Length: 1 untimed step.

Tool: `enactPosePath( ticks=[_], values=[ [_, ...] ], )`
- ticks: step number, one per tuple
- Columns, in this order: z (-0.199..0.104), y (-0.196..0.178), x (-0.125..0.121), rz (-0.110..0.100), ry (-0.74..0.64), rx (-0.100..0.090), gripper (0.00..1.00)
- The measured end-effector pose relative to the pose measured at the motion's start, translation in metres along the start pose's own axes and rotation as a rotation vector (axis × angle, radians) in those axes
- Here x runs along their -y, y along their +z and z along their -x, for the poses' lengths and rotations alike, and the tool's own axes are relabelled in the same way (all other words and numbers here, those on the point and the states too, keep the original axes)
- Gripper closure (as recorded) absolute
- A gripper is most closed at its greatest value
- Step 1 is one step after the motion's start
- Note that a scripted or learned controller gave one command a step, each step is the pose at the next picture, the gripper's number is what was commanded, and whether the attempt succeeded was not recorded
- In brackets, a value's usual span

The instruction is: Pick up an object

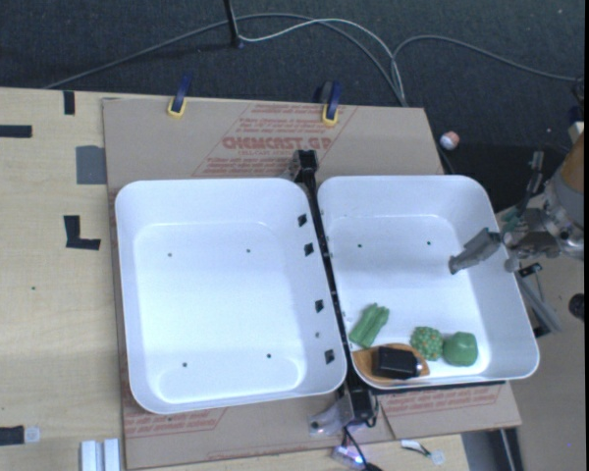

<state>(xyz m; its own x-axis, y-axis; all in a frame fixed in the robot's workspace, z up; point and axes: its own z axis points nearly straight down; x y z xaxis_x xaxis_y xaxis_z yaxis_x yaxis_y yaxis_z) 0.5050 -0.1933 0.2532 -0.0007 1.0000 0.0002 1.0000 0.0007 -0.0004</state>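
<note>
A sheet of brown cardboard (275, 140) lies on a pale wooden bench, with dark carpet across the top of the frame. Two white bins sit side by side on it: the left bin (216, 297) and the right bin (422, 214). Along the right bin's lower edge lie a green pepper-like toy (369, 324), a black block (396, 363) on an orange piece, a bumpy green toy (427, 341) and a green cube (460, 348). The gripper (468, 256) hangs over the right bin's right side; whether it is parted or closed cannot be told.
</note>
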Motion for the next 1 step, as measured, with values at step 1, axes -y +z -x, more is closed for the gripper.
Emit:
enactPosePath(
  ticks=[1],
  values=[
    [-0.066, -0.0579, -0.063, 0.005, -0.005, 0.0, 0.0]
  ],
)
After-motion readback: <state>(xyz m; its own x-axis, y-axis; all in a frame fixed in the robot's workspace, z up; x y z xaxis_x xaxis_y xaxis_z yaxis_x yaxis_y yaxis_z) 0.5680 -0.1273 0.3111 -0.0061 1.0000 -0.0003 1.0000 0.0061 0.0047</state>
